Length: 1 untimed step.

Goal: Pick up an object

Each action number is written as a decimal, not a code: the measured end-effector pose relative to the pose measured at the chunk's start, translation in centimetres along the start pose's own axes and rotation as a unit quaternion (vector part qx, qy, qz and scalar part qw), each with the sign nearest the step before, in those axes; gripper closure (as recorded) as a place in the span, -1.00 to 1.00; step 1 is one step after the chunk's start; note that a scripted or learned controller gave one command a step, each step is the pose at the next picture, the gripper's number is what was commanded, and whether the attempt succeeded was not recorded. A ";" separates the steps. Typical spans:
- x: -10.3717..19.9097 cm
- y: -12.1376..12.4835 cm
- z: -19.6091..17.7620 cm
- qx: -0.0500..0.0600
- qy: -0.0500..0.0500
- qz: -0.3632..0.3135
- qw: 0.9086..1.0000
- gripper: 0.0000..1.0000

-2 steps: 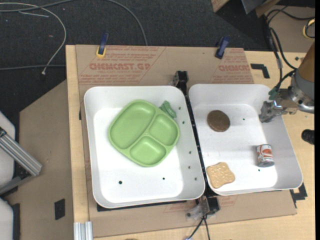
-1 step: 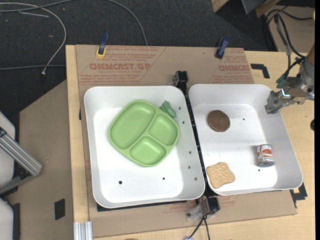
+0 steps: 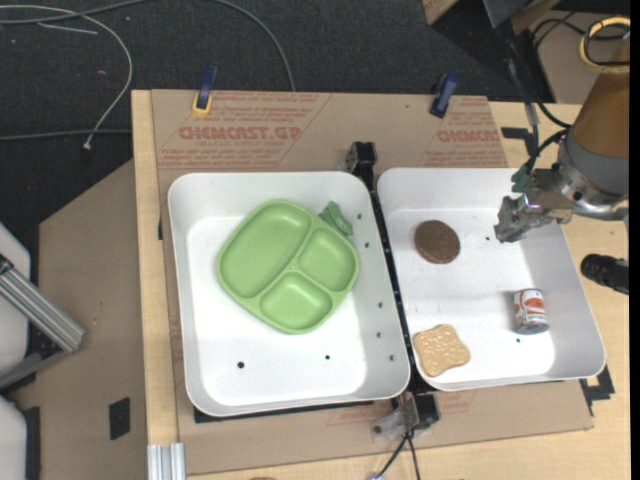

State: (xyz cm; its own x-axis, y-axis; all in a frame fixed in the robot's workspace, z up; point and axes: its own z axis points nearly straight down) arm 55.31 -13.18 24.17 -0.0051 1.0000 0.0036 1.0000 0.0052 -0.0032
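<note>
The tool (image 3: pixel 510 220) hangs over the right bin (image 3: pixel 470 193), near its far right side — whether it is open or closed I cannot tell. Nearest target: the brown round disc (image 3: pixel 437 241), just left. Centre over it, descend straight — the small can (image 3: pixel 531 310) lies nearer.

Brown round cookie (image 3: pixel 437 241), tan cracker (image 3: pixel 441 350), small can (image 3: pixel 530 310) in right bin (image 3: pixel 560 363).
</note>
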 end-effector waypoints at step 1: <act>5.3 -0.1 -0.7 -0.001 0.000 -0.001 1.000 1.00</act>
State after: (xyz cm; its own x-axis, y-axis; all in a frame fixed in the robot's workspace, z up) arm 55.19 -7.87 24.87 -0.0069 1.0000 0.0035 1.0000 0.0069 -0.0011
